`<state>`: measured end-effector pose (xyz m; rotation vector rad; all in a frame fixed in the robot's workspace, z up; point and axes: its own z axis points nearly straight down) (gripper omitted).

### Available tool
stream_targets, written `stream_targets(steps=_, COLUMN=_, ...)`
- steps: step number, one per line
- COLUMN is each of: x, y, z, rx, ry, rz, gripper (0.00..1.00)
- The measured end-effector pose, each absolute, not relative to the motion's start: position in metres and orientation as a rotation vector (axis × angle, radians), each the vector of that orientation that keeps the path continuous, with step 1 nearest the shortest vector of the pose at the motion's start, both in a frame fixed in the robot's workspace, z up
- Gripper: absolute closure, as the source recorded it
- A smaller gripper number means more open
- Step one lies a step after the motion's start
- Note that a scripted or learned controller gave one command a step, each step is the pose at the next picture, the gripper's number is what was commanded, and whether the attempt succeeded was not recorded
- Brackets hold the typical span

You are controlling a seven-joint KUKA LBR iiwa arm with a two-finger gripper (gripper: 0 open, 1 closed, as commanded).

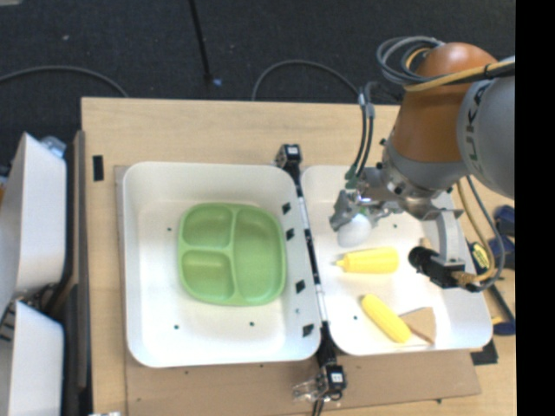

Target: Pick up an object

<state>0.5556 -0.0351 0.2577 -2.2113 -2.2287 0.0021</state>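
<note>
The two-finger gripper [350,219] hangs over the upper left part of the right white bin [334,189]; whether its jaws are apart or together cannot be told. Just below it lies a yellow plastic bottle [370,261]. A yellow banana-shaped object [384,317] touches a tan wedge [421,322]. The left white bin [143,185] holds a green divided plate [232,253].

Wooden bench [199,128] under two white bins [147,319]

Green divided plate [231,253], two yellow pieces [371,262] [385,317], white bins [139,319], orange-banded grey arm [442,111].
</note>
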Motion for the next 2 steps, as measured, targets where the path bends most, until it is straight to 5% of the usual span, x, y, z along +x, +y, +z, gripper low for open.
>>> stream_targets(steps=2, x=0.585, y=0.066, z=0.239, rx=-2.212, ry=-2.228, rz=0.005, gripper=1.00)
